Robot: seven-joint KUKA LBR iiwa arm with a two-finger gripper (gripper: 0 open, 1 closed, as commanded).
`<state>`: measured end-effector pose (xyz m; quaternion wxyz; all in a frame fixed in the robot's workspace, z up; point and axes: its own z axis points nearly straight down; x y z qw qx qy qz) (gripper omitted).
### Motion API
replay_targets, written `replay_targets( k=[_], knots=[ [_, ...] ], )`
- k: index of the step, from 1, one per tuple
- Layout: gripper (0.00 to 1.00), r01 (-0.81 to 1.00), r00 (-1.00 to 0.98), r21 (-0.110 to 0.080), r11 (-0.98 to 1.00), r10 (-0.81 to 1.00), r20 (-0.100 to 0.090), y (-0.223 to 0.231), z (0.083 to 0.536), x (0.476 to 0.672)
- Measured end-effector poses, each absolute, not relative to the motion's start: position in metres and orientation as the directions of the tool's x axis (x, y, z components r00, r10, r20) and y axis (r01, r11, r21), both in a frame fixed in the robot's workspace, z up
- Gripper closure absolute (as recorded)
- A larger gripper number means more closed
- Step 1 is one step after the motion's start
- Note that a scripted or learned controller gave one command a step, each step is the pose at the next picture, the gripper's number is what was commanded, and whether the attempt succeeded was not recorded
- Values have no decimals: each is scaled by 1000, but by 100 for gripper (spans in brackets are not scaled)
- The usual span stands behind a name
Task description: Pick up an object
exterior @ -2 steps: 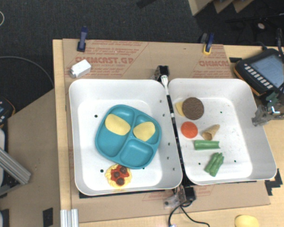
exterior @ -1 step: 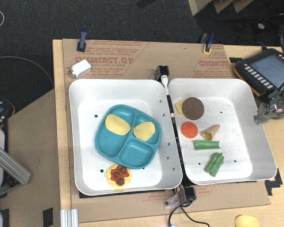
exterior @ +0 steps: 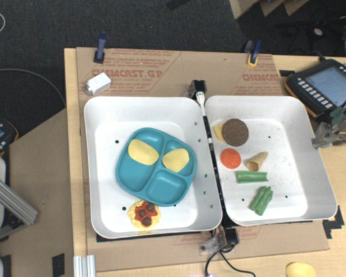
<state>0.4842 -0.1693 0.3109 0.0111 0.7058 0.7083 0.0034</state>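
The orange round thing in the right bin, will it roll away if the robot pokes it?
Probably not far. The orange round thing looks like a flat disc lying on its face, so a poke would likely slide it rather than roll it. It looks like smooth plastic, so it may slip on the right bin. Lying so low, it could be hard to pinch.

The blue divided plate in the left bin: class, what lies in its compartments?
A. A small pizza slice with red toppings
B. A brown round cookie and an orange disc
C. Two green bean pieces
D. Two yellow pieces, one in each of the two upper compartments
D. The blue divided plate holds two yellow pieces in its upper compartments, while the brown, orange and green items sit in the right bin.
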Motion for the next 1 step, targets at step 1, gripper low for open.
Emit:
replay_targets(
  k=[1],
  knots=[
    [100, 1000, -4, 24, 4, 1000, -13, -170, 321, 485]
  ],
)
